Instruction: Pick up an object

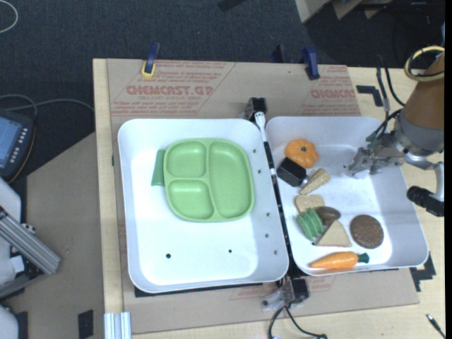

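Right now I see my pincer (367,162) hanging low over the upper part of the right-hand shallow white bin (413,221), on a bare patch of its floor, with the grey arm and its orange band (426,103) coming in from the right edge. Nothing sits between its tips. From this slanted view I cannot tell how far apart they stand, so I leave that unsaid.

Every candidate for the pick lies to the pincer's left and below it. A small orange pumpkin toy (301,151) sits near the bin's top, a black block (291,171) just beside it, and a pale corn-like piece (315,181) under those. Lower down are a green ridged vegetable (310,224), a round brown cookie-like disc (366,231) and an orange carrot with a green tip (338,260) by the front wall.

On the tabletop, the left-hand white bin (141,189) carries a light green divided plate (208,179).

My reading is that the task is at its start: nothing is lifted, and choosing, closing and raising are all left to do.
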Tool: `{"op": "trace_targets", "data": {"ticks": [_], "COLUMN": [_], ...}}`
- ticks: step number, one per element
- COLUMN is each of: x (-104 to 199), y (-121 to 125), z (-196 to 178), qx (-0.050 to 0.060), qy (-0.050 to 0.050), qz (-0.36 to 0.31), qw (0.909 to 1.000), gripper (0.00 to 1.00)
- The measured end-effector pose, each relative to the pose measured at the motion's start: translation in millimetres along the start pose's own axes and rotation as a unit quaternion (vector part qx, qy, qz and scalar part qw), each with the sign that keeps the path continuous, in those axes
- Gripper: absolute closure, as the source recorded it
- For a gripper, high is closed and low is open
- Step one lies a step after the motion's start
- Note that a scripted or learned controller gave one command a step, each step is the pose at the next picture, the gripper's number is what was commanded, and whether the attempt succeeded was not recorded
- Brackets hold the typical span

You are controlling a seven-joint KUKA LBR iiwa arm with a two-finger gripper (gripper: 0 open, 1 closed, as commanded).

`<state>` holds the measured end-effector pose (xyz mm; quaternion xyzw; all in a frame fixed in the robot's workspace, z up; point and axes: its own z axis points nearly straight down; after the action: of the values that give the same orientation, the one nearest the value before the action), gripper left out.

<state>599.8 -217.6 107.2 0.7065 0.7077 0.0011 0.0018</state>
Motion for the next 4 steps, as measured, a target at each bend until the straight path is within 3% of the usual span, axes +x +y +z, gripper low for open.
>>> {"op": "trace_targets", "data": {"ticks": [2, 3, 4], "x": [-3, -3, 44], "y": [13, 14, -14], "z": [-101, -119, -117], "qx": [-0.001, 0.000, 0.004], "qy": [-0.001, -0.001, 0.002], "qz": [0.000, 0.000, -0.001], "qw": [1.0000, 1.0000, 1.0000], "gripper": [1.00, 1.00, 1.00]}}
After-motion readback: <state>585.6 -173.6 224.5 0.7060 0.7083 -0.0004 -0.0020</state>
